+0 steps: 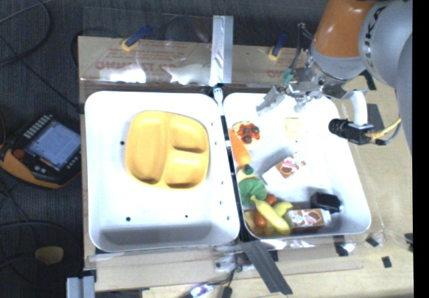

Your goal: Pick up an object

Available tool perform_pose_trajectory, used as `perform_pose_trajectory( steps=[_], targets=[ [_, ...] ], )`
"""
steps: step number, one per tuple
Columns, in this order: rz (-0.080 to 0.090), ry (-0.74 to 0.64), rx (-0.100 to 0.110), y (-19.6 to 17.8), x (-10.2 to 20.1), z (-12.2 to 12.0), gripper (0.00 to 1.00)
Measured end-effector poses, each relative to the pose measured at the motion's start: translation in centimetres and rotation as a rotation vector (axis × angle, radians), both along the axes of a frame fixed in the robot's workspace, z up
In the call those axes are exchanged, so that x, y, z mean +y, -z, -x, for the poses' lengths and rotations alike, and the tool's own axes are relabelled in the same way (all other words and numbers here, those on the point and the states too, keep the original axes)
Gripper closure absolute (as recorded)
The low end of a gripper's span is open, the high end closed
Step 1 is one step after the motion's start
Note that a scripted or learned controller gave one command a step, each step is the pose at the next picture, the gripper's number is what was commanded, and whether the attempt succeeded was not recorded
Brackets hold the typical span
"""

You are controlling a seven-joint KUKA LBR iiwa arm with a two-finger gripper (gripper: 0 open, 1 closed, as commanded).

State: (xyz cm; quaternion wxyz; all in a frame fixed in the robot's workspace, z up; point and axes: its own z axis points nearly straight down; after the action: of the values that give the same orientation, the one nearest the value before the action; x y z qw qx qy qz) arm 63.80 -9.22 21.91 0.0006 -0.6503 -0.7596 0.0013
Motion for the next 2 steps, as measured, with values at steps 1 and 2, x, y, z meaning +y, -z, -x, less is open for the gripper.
perform_pose_trajectory(
  steps=[1,2],
  targets=[
    [-0.001,-0.142,-0.003,12.3,-0.9,2.3,0.0],
    [-0.001,-0.025,-0.01,13.0,-1.1,-0.3,0.0]
  ],
)
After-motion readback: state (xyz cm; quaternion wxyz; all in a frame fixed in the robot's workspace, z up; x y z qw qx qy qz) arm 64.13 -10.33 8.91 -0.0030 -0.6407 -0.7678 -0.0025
